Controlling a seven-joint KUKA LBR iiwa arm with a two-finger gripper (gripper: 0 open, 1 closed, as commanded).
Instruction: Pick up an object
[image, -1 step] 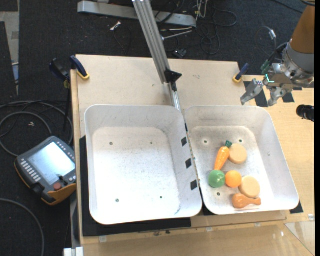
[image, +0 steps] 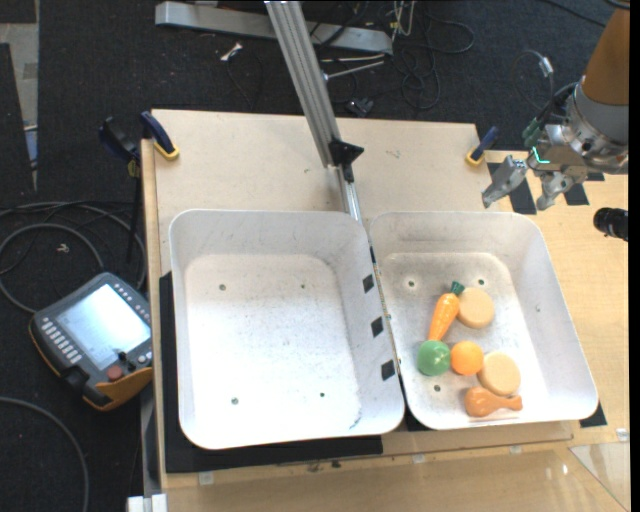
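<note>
Orange and tan toy foods, a carrot (image: 443, 312) among them, lay clustered in the right bin (image: 560, 300). Above its far corner hung the jaws (image: 527, 185), spread open and empty, seemingly poised to descend.

**A:** What surrounds the work area?

**B:** A pale wooden bench (image: 260, 165) stands on a dark carpeted floor (image: 70, 110). Black cables (image: 40, 250) loop across the floor at left, and more tangle along the top.

**A:** Anything else nearby?

**B:** A grey and orange teach pendant (image: 95, 340) lies on the floor left of the bench. A slanted aluminium rail (image: 305, 80) rises from the bench's back. Lighting is even, with soft shadows.
</note>
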